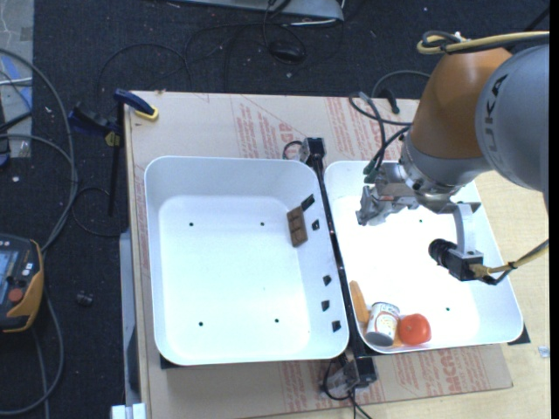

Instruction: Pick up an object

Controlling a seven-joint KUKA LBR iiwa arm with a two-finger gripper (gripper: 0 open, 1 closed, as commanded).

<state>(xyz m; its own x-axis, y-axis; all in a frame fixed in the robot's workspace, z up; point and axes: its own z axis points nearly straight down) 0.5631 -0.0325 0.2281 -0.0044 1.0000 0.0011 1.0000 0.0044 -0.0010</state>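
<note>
The arm [515,103] is a thick grey casing with dark lettering, banded in glossy orange above the wrist. A yellow cable [463,40] loops over it. The gripper [377,206] is bare grey metal.

Left bin [175,234]: lots of free room, just a brown block [298,228] by its right wall. Right bin [498,321]: arm [472,103] hangs over the top part; can [382,322], red ball [415,329] & carrot [358,301] crowd the bottom-left corner. Middle is open.
</note>
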